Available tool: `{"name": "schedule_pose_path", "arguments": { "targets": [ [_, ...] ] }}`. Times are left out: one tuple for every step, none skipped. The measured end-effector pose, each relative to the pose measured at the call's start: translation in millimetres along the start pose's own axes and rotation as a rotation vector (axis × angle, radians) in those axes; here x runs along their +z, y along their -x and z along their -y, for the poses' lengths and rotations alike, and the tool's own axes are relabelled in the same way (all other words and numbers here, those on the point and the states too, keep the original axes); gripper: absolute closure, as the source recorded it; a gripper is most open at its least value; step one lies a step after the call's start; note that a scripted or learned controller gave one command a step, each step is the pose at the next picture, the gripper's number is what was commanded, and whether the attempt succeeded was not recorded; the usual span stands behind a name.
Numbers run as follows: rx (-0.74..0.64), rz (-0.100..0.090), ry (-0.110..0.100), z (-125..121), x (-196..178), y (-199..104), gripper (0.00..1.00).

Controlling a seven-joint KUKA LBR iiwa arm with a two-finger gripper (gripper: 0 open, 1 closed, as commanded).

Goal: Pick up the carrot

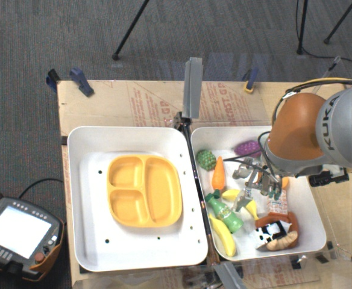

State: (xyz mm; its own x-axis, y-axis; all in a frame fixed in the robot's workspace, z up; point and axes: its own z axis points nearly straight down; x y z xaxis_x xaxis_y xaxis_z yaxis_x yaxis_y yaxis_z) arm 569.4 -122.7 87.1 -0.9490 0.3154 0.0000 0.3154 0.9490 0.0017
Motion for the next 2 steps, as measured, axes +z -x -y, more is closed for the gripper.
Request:
{"name": "schedule_pose_path", "arguments": {
  "targets": [
    [0.031,0.002,0.001,-56.1,-1.0,27.1,0.00],
    [-0.235,0.004,0.000,-53.9,-1.6,30.0,0.00]
  ]
}}
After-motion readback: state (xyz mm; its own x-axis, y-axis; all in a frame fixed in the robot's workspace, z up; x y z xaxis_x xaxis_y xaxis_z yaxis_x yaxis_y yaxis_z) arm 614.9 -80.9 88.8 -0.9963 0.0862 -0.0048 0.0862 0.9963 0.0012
